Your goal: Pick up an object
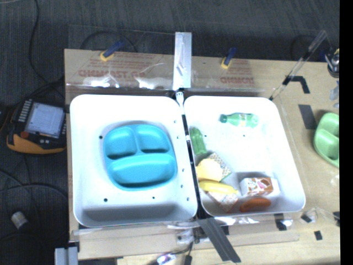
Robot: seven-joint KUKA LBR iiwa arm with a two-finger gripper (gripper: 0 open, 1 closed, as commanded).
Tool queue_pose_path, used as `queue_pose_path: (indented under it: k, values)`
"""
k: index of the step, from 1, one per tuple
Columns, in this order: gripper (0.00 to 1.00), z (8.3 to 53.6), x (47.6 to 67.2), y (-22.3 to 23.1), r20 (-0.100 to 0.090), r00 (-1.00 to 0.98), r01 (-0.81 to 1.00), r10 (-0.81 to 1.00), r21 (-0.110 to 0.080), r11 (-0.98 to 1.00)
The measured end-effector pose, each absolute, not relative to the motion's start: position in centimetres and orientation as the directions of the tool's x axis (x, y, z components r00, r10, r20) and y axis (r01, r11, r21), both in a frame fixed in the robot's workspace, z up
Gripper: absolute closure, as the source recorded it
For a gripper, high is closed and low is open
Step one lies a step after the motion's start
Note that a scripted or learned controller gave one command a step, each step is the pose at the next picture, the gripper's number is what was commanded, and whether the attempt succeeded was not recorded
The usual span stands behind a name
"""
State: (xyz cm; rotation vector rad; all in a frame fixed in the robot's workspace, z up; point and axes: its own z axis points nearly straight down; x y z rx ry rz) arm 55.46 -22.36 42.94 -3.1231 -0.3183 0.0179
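Note:
The right bin [287, 148] holds several small items. A green bottle [239, 119] lies on its side near the back. A dark green cucumber-like piece [198, 142] rests against the left wall. In the front left corner a yellow banana [218, 188] lies by a pale yellow wedge [207, 170] and a patterned packet [222, 163]. A small printed carton [257, 185] and a red sausage-like piece [255, 203] sit at the front.
The left bin [88, 197] holds a blue divided tray [140, 155]. A green object [329, 137] sits on the bench at the far right. A clear plastic sheet [143, 70] with clips lies behind the bins. A handheld device [38, 125] lies on the floor at left.

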Motion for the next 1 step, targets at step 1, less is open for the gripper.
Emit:
queue_pose_path:
  k: [1]
  values:
    - [1.00, 43.04, 56.32, -22.47, -0.011, 0.980, 0.199, 0.199, 0.001, -0.980]
